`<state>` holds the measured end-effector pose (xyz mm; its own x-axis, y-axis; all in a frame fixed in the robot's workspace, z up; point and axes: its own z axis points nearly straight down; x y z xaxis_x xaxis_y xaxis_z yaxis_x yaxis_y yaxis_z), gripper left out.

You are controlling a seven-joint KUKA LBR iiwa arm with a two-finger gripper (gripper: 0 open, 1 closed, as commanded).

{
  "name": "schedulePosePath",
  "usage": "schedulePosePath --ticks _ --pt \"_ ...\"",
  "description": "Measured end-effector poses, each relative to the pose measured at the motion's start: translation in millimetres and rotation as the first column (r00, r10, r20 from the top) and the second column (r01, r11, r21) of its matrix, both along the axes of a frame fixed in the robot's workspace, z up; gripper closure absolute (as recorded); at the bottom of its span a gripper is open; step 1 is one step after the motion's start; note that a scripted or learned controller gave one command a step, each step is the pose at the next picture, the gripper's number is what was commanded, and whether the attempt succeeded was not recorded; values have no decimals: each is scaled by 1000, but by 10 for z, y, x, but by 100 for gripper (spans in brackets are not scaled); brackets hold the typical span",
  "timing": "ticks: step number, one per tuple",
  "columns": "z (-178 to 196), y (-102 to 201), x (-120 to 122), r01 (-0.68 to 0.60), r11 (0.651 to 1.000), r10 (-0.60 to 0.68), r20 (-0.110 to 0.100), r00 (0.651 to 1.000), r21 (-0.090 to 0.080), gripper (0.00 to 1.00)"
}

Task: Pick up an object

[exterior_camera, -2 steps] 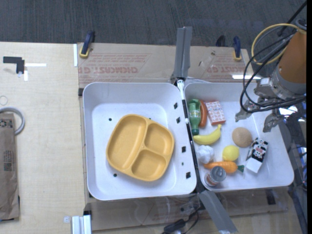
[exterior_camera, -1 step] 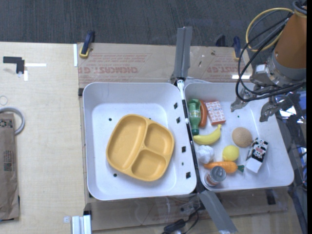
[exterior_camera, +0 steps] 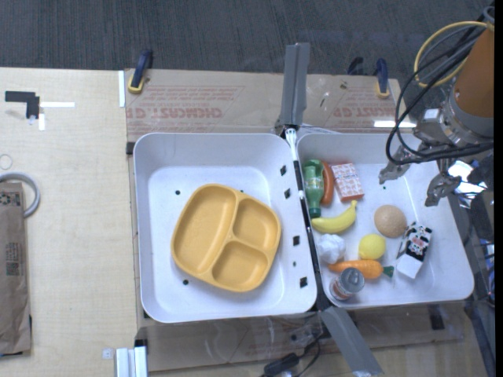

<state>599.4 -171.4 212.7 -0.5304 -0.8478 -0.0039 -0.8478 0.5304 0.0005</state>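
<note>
Two white bins side by side on the table (exterior_camera: pixel 63 210). Left bin (exterior_camera: pixel 157 210): a yellow divided plate (exterior_camera: pixel 226 238) near the middle, bare floor all round it, widest along the far wall. Right bin (exterior_camera: pixel 448 281): crowded toward the divider, with a green bottle (exterior_camera: pixel 313 185), red box (exterior_camera: pixel 346 181), banana (exterior_camera: pixel 335 221), tan ball (exterior_camera: pixel 390 221), milk carton (exterior_camera: pixel 413 251), lemon (exterior_camera: pixel 372 247), carrot (exterior_camera: pixel 358 269), white crumpled piece (exterior_camera: pixel 331 248), round tin (exterior_camera: pixel 346 283) at the near edge. Open floor along the far-right corner. Claw (exterior_camera: pixel 415 181) over that corner, fingers spread, pinching nothing, well apart from the tan ball.
</note>
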Motion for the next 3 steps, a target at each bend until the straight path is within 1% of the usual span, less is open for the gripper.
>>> schedulePosePath --ticks 1,2,3 --pt "-440 -375 -127 -505 863 505 0 863 1 0" --pt "-1221 -102 178 -521 854 521 2 854 0 0" --pt "-1138 -96 190 -517 856 517 6 856 2 100"
